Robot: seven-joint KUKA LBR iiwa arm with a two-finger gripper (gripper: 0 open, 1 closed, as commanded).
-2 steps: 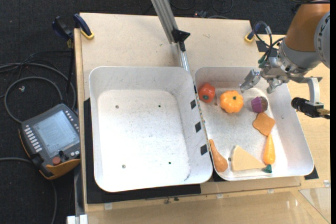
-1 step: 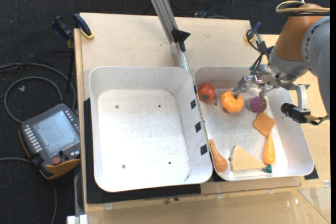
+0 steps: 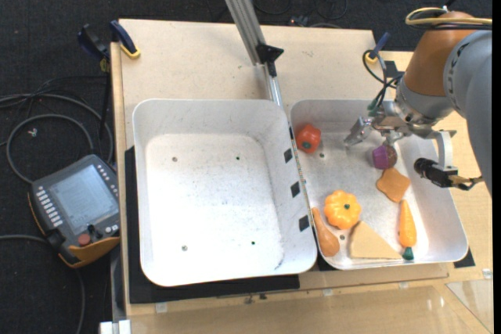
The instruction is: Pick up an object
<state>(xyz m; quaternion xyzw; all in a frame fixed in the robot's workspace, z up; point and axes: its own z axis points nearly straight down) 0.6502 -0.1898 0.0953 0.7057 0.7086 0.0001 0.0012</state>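
The right bin [image 3: 446, 203] holds several toy foods: a red fruit with a green top [image 3: 308, 138], a small purple piece [image 3: 383, 157], a tan slice [image 3: 393, 184], a carrot [image 3: 406, 224], an orange pumpkin [image 3: 343, 209], a pale wedge [image 3: 372, 242] and an orange-brown pear-like piece [image 3: 326, 235]. My gripper [image 3: 369, 141] hangs low over the back of this bin, between the red fruit and the purple piece. Its fingers look spread, one tip pointing left, the other just above the purple piece. Nothing is between them.
The left bin [image 3: 156, 121] lies beside the right one, their rims overlapping in the middle. A slanted aluminium pole [image 3: 239, 0] comes down to the bench behind the bins. A teach pendant [image 3: 74, 207] lies off the bench at the left.
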